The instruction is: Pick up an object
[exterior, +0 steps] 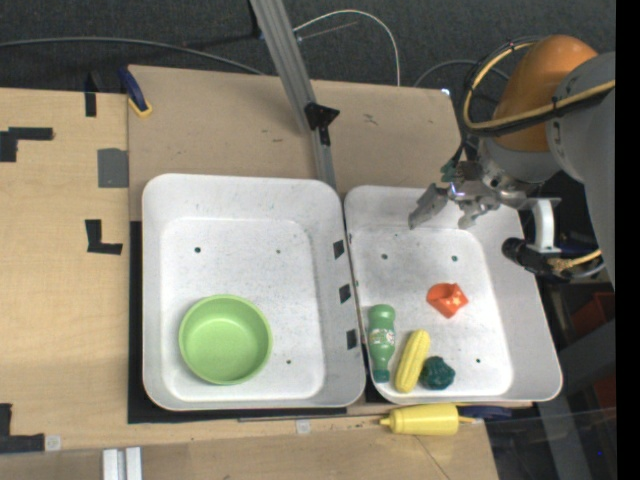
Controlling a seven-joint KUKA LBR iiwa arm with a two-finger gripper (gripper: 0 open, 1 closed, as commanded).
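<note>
One target: red object (pixel 446 299), likely light, rigid; grasp across its narrow sides.
Gripper (pixel 446 211): fingers spread apart, above right bin (pixel 520 298), holding nothing.

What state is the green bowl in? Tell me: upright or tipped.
Upright. The green bowl rests in the left bin, its round opening facing up.

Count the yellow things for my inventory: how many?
2: a yellow piece in the right bin near its front edge, and a yellow bottle on the bench just outside that bin.
</note>
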